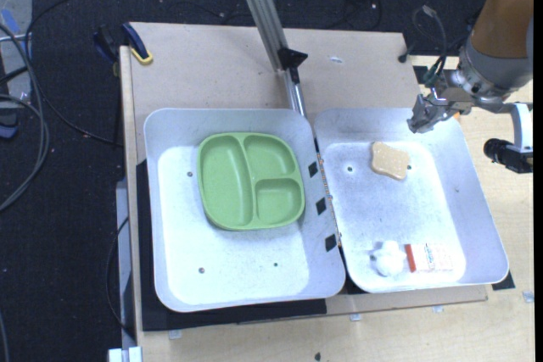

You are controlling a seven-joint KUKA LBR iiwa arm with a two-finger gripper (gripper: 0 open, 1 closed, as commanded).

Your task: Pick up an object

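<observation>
I read the pick as not begun: my gripper (422, 121) hangs at the right bin's (475, 208) upper right rim, apparently carrying nothing, though its opening is too blurred to judge. The tan sponge (389, 160) lies just below-left, untouched.

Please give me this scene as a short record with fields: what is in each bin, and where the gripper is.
left bin: green divided plate
right bin: tan sponge near the top; white ball and small red-and-white packet near the bottom edge
gripper: over the right bin's upper right corner, beside the sponge, nothing seen in it
arm: enters from the right
</observation>
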